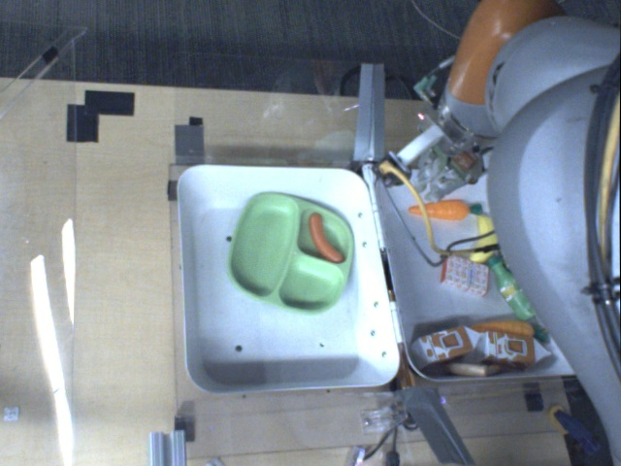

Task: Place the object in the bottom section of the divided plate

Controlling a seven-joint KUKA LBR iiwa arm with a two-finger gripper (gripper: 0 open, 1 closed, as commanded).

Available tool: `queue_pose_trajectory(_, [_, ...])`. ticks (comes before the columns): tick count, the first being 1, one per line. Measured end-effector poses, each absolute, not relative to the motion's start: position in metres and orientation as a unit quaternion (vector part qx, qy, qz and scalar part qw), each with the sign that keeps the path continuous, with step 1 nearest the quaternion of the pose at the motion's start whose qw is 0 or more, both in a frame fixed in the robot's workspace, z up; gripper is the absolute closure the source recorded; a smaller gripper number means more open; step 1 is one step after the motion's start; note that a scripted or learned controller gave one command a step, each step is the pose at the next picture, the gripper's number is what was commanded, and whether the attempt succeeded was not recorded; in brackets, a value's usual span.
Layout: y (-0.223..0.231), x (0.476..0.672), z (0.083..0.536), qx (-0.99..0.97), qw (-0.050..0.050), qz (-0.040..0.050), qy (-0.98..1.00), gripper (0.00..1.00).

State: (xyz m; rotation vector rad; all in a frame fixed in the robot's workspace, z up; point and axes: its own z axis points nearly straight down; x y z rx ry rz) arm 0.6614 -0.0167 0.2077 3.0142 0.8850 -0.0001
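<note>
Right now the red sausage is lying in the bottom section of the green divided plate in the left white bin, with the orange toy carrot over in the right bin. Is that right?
Not quite. In the camera view the red sausage lies in the upper right section of the green divided plate, not the bottom one. The rest holds: the plate sits in the left white bin, and the orange toy carrot lies in the right bin.

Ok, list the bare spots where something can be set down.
Left bin: bare floor on all sides of the green plate, widest below it. The plate's big left and bottom sections are free; a sausage lies upper right. Right bin: crowded with carrot, boxes, arm.
</note>
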Motion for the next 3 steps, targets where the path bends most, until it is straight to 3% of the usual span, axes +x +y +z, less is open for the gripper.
queue_pose_trajectory(1, [-0.093, 0.661, 0.268, 0.903, 0.001, 0.0011, 0.43, 1.0])
queue_pose_trajectory(2, [-0.171, 0.647, 0.326, 0.854, 0.002, 0.0013, 0.52, 1.0])
queue_pose_trajectory(3, [-0.171, 0.647, 0.325, 0.854, 0.002, 0.0013, 0.52, 0.0])
